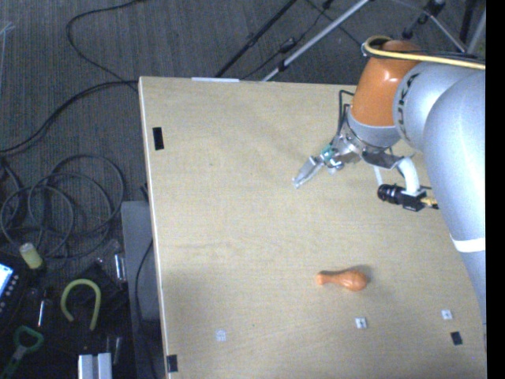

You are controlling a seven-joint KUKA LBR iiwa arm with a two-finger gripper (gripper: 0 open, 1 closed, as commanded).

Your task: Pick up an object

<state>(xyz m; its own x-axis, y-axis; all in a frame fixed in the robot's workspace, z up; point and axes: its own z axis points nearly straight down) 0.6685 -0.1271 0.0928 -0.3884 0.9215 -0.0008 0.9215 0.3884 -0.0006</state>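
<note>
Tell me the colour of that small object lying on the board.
Orange object, seen plainly in the camera view.

Gripper (304,178) over board (237,235), pear-shaped object (344,279) nearer the camera, well apart

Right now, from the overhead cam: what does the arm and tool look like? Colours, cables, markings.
The arm is bulky, rounded and light grey, with dark lettering on its casing. An orange band sits above the wrist, and a yellowish cable runs over the top. The tool is small, slim and metallic grey, with a greenish spot. A white bracket carrying a small black cylinder hangs beside the wrist.
</note>
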